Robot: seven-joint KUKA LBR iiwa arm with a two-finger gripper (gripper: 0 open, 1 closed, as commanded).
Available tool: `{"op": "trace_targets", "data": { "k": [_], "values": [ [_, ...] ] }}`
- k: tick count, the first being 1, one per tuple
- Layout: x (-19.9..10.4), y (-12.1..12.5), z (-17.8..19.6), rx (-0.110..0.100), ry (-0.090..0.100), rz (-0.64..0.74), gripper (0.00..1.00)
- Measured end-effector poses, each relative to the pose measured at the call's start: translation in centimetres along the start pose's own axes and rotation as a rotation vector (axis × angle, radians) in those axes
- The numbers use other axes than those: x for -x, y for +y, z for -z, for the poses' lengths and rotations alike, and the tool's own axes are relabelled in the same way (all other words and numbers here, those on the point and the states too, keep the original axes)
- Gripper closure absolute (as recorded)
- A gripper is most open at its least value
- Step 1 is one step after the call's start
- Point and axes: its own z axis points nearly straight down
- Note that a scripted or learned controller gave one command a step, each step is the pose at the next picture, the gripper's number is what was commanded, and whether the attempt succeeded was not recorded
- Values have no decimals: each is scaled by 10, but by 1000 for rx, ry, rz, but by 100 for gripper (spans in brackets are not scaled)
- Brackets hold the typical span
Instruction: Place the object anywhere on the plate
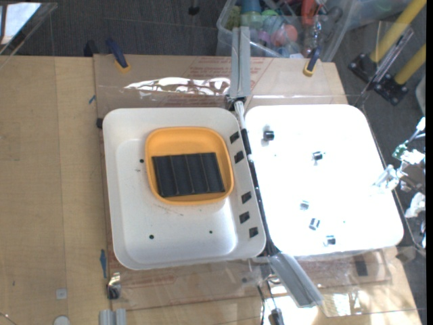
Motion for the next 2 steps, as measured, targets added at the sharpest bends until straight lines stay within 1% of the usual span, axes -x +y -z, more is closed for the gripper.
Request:
{"op": "trace_targets", "data": {
  "k": [2],
  "values": [
    [0, 0, 0, 0, 0, 0, 0]
  ]
}}
